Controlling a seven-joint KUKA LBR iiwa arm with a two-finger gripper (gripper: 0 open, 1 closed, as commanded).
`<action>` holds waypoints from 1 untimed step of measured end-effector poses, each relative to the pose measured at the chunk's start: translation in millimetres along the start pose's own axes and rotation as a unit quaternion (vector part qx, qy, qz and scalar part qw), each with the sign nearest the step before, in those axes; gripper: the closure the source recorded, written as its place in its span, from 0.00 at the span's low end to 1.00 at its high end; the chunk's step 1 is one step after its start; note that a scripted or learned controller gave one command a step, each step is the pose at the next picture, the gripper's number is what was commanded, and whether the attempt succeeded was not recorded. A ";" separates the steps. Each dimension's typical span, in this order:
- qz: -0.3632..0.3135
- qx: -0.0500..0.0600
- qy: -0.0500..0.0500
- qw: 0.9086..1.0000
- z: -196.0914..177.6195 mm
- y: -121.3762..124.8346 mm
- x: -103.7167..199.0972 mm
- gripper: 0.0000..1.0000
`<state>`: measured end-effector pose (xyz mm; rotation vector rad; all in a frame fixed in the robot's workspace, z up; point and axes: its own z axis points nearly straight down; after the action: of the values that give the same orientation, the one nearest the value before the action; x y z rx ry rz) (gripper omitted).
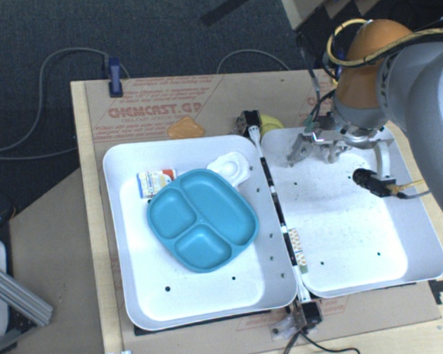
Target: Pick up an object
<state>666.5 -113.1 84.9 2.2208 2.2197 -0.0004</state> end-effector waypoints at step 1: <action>-0.001 0.001 0.001 1.000 -0.2 0.1 19.9 0.00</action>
<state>666.7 -93.2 85.1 2.2198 2.2244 -0.0004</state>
